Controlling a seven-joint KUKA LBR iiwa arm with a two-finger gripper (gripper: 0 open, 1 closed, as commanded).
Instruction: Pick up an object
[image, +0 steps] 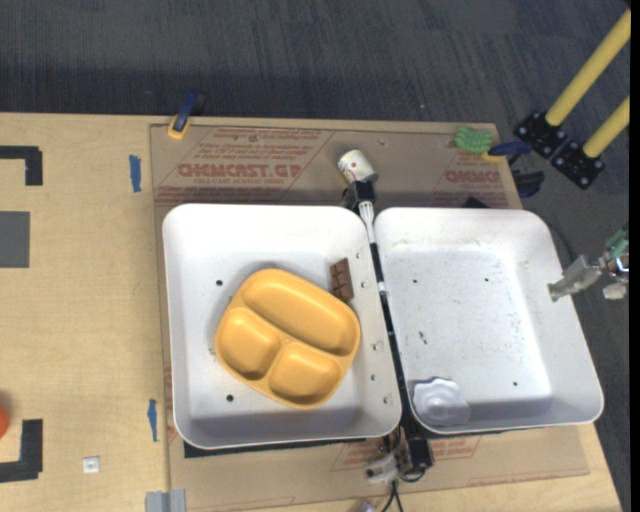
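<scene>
A yellow three-compartment plate lies tilted in the left bin. A small brown block rests at the plate's upper right, near the divider between the bins. In the right bin, a small clear round cup or lid sits in the near left corner. My gripper pokes in at the right edge of the view, just past the right bin's right rim and apart from every object. Only a grey tip of it shows.
A white knob with a black stem stands behind the bins on the cardboard sheet. Yellow poles with black clamps cross the far right corner. An orange clamp and a green one hold the sheet's back edge.
</scene>
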